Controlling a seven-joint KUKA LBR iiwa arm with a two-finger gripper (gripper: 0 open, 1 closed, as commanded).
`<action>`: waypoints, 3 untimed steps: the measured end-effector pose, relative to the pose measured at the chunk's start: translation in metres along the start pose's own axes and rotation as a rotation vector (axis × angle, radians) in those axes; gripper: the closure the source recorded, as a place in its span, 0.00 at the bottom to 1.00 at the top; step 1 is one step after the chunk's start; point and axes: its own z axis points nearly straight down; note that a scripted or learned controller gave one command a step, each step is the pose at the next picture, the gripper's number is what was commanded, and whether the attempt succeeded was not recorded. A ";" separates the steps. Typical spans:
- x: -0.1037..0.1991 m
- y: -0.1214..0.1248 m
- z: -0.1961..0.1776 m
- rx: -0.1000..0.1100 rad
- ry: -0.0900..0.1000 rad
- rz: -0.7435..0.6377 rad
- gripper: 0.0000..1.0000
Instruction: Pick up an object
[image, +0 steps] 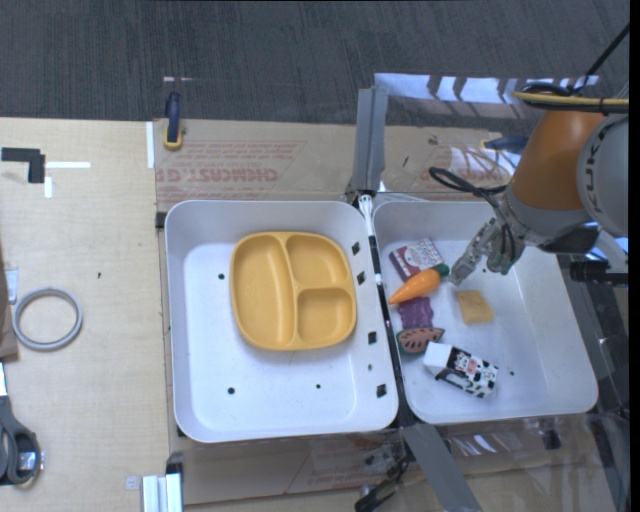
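My gripper (481, 266) hangs over the back of the right bin (545, 345), open, with nothing between its fingers. One finger (465, 268) points down toward a tan square cracker (475, 307) lying just in front of it. To the left lie an orange carrot (415, 285), a maroon and white packet (414, 257), a purple piece (418, 315) and a small brown slice (417, 340). A black and white cow-patterned carton (462, 368) lies nearer the front. The gripper touches none of them.
The left bin (200, 340) holds a yellow divided plate (293, 290). A raised divider (378, 300) runs between the two bins. On the bench to the left lie a grey ring (45, 318) and scissors (18, 452). Bare bin floor lies to the right of the cracker.
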 end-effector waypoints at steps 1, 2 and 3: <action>0.000 0.000 0.000 0.000 0.000 0.001 0.00; 0.031 -0.032 0.010 0.000 0.007 -0.074 0.00; 0.043 0.005 0.010 0.002 0.006 0.295 0.00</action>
